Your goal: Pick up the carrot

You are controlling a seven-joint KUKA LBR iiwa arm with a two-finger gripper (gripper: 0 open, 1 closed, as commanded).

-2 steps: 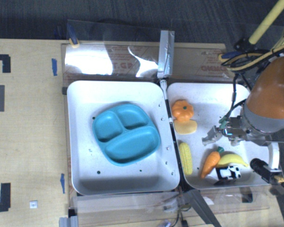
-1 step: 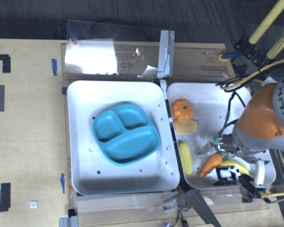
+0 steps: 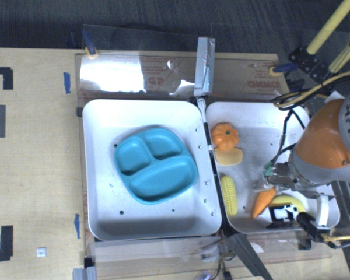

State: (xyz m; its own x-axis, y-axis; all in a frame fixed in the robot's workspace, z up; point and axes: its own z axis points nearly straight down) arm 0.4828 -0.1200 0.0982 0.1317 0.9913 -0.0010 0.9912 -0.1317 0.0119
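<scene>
The carrot (image 3: 262, 203) is orange and lies tilted in the right bin (image 3: 251, 121), near its front wall, with its thick end pointing up and to the right. My gripper (image 3: 275, 181) hangs right over that thick end, below the orange band of the arm (image 3: 322, 140). The gripper's body hides the spot where it meets the carrot, so contact between them is unclear.
A small orange pumpkin (image 3: 224, 135) and a pale yellow piece (image 3: 229, 156) lie at the right bin's left side, with a corn cob (image 3: 228, 195) in front of them. A banana (image 3: 290, 202) lies right of the carrot. The left bin (image 3: 99, 156) holds a blue divided plate (image 3: 156, 163).
</scene>
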